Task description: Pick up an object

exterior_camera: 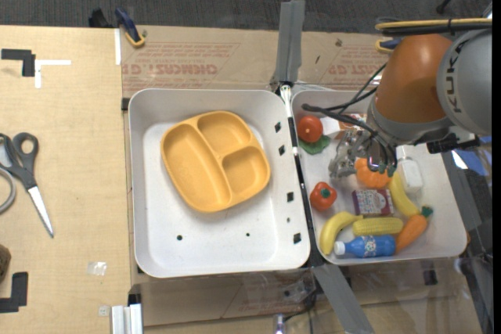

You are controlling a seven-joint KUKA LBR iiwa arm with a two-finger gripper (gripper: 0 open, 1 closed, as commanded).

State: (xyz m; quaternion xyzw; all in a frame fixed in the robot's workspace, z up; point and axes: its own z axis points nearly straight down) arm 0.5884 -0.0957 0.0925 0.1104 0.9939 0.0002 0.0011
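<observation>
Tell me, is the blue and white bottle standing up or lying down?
Lying down: the bottle rests on its side along the right bin's near edge.

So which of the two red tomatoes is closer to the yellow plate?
The lower tomato, just above the banana. It sits against the bin's left wall, nearer the yellow plate than the upper tomato.

You can read "KUK" in dark letters on the grey arm [470, 82] at the right; the cardboard's [188, 59] red print is illegible.

Two white bins [149, 192], two tomatoes [310, 127], two bananas [335, 229], one scissors [30, 176].
</observation>
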